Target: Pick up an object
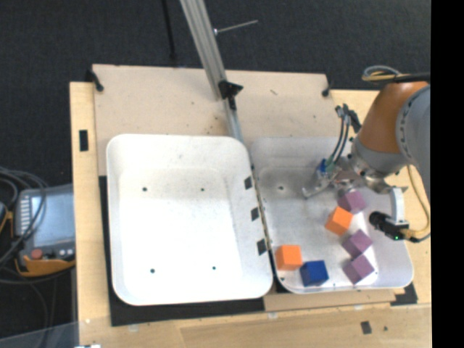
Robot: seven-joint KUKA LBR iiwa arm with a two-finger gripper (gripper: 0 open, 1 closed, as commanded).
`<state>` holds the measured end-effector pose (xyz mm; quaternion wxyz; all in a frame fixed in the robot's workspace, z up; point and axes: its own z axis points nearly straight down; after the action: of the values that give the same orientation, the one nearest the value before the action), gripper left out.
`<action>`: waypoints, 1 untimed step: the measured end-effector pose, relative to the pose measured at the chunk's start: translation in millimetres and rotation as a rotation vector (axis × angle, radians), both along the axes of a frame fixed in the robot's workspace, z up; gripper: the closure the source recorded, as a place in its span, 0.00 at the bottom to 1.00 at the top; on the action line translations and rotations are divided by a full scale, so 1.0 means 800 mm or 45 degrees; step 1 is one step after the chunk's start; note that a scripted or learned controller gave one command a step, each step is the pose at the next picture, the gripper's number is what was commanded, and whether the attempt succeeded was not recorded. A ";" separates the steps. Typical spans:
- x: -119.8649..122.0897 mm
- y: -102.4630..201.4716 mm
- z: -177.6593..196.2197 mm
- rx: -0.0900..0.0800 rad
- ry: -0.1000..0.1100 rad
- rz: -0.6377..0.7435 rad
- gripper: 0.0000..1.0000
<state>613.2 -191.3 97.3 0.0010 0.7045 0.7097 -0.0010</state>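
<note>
Camera view: gripper [341,187] near purple block [353,201].

A pale wooden worktop [83,194] stands on dark carpeted floor [72,20]. An aluminium rail [203,38] slants up from its far edge. At the left, a small screen unit [45,220] with trailing black cables [11,180].

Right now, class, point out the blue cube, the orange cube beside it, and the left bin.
blue cube [314,272]: camera view, top face.
orange cube [290,256]: camera view, top face.
left bin [181,216]: camera view, bare floor.
</note>
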 end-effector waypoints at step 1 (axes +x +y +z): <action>0.001 -0.001 0.016 -0.001 -0.005 0.002 1.00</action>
<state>614.4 -192.0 109.7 0.0027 0.7040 0.7102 0.0003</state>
